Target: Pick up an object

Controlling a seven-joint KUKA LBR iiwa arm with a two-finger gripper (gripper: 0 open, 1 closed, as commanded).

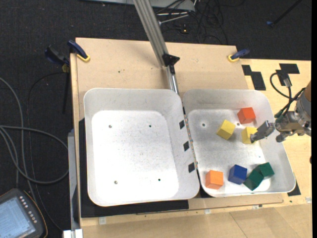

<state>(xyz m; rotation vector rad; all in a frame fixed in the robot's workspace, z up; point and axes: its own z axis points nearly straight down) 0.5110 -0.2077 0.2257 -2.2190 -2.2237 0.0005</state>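
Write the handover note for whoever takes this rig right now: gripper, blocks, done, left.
Gripper: low over the right white bin, reaching in from its right side, fingertips beside a yellow block at the right. Whether it grips that block cannot be told.
Blocks, all in the right bin: second yellow cube, orange-red cube at the far side, orange cube, blue cube and two green blocks at the near edge.
Left white bin: bare speckled floor.
Done: no block visibly lifted.
Left: secure one block and raise it.
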